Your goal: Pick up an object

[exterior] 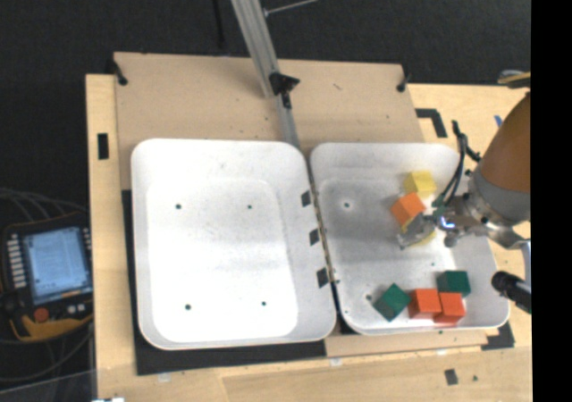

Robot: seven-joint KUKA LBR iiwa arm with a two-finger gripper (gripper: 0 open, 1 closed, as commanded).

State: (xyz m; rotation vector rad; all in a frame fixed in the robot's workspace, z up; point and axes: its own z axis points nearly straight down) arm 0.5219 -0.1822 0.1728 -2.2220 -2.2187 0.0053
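While gripper (420, 229) hovers: three orange blocks (407, 208), two green (391, 301).

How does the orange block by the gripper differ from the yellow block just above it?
The orange block sits turned, corner-on, beside the gripper; the yellow block lies squarer and farther from it. Orange looks fully exposed, yellow partly hidden behind it. Both are small cubes in the right white bin.
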